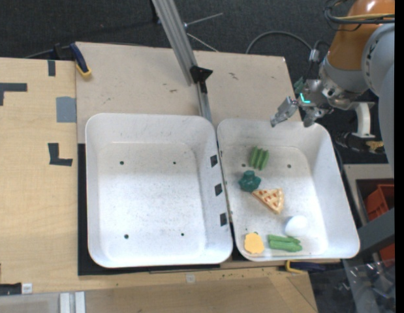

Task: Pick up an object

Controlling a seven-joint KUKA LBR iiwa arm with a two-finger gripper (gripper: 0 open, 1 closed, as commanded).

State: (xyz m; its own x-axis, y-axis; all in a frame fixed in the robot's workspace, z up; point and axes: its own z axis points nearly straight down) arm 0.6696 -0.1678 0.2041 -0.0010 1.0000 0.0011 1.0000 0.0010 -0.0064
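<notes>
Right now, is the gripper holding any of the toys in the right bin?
No, the gripper hangs above the far rim of the right bin with nothing between its fingers, and the toys lie on the bin floor.

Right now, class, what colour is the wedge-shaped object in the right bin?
Orange-yellow wedge, seen best in the camera view.

Two white bins (pixel 149 126) speckled dark; inside the right: green ridged piece (pixel 258 157), teal lump (pixel 248 180), orange waffle-patterned wedge (pixel 270 199), white ball (pixel 295 225).

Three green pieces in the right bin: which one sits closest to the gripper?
The ridged green piece at the bin's far end, just below the gripper. The dark teal piece lies further down; the green pod sits by the near rim.
</notes>
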